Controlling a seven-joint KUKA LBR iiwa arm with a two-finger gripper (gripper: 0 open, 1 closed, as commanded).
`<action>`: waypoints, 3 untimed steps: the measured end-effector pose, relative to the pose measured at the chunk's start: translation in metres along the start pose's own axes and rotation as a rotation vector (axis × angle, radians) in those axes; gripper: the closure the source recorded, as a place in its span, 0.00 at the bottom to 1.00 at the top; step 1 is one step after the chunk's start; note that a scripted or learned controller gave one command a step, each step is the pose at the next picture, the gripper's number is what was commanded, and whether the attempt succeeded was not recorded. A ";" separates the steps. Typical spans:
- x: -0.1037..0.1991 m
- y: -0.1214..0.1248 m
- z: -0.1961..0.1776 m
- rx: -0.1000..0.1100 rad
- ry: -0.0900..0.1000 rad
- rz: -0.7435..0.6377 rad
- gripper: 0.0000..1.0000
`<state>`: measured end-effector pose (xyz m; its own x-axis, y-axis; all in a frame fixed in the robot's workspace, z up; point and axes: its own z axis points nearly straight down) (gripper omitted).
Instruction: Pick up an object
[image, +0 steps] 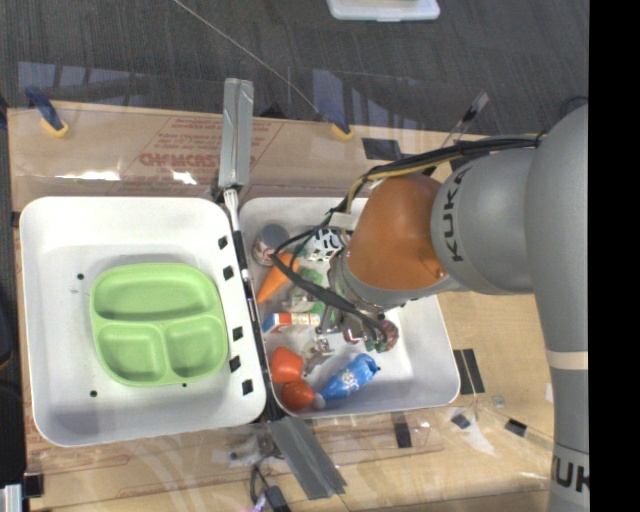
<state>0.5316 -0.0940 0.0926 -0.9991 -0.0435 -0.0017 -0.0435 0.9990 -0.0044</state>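
The right bin (432, 372) holds a pile of small objects: an orange carrot-shaped piece (273, 282), a red round piece (286, 365), a second red piece (297, 396), a blue-and-white packet (350, 379), a slim white tube with a red end (290, 319) and a grey round item (272, 237). My arm reaches in from the right, its orange band (395, 240) over the bin's middle. The gripper (335, 330) hangs low among the objects, just above the blue packet and right of the tube. The wrist hides its fingers.
The left bin (60, 250) holds a green three-compartment tray (157, 322). A grey divider bar (236, 130) runs up between the bins. Black cables (440, 155) loop over the arm. Clear plastic sheeting covers the bench around both bins.
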 end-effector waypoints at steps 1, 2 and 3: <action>-0.032 0.000 0.000 -0.003 -0.001 0.015 0.00; -0.052 0.000 0.000 -0.004 0.000 0.046 0.00; -0.053 0.002 -0.011 -0.004 -0.002 0.038 1.00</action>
<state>0.5846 -0.0898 0.1036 -1.0000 -0.0053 -0.0037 -0.0053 1.0000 -0.0005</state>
